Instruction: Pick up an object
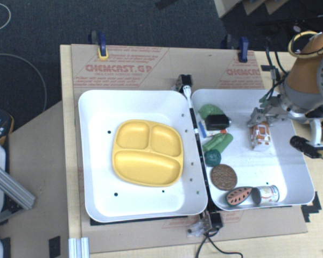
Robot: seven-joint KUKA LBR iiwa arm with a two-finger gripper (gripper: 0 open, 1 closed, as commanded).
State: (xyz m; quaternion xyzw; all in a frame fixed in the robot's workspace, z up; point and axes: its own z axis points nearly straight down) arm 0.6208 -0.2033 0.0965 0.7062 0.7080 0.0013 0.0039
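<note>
Your gripper (261, 117) sits right above the carton (261, 135), finger state unclear, so a glancing close could tip it.

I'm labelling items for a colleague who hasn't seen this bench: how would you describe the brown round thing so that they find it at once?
Start at the right-hand white bin, not the one holding the yellow divided plate. Follow its left wall toward the near edge: the brown speckled disc lies flat there, just below a small dark green ball. It is the only flat, round, brown item; the salmon spotted oval nearby is longer and pinker.
</note>
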